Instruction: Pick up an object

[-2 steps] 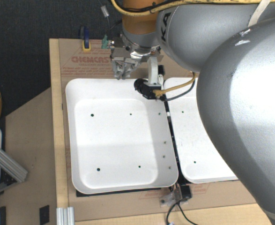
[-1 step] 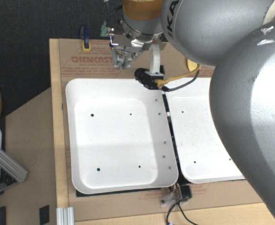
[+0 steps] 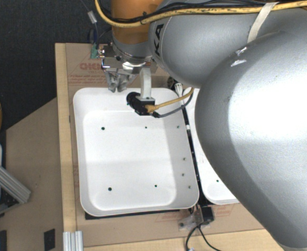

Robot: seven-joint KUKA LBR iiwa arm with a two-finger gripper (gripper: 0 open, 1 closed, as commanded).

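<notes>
The gripper (image 3: 117, 83) hangs over the far left edge of the left bin (image 3: 90, 156), how far open I cannot tell and with no object visibly held, so the picking step looks unstarted; next it needs a target located.

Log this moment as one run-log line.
arm: reaching in over the left bin | gripper: above that bin's far rim | fingers: unclear | held object: none seen | right bin: mostly behind the arm
</notes>
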